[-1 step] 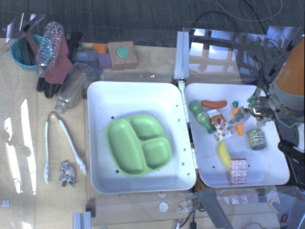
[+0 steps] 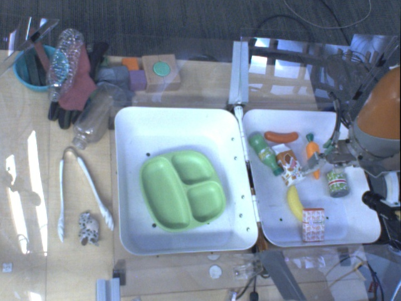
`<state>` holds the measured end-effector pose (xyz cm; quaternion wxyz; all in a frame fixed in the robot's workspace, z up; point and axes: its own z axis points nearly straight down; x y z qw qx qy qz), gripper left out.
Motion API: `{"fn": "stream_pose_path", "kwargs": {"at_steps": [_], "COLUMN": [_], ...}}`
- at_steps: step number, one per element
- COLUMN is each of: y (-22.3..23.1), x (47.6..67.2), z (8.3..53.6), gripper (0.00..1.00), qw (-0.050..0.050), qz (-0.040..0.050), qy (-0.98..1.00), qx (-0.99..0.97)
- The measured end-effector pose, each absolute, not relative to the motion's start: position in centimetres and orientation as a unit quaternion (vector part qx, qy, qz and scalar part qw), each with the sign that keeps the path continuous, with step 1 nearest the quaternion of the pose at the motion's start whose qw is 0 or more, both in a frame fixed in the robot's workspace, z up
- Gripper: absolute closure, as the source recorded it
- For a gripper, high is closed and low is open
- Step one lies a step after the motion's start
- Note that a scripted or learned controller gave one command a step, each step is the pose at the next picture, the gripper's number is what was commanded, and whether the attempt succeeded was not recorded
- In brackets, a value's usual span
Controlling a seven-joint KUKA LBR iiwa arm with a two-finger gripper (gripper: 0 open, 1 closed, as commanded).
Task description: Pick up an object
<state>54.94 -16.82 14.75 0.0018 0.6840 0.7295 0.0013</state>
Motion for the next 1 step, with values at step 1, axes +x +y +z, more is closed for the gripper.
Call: {"fn": "stream_pose_path", "kwargs": {"at_steps": [1], "y": [-20.37], "x": [61.18], "z": [8.81], "gripper": [0.00], "qw": [0.004], "qz": [0.0027], "qy": [0.716], "qx": [0.698]}}
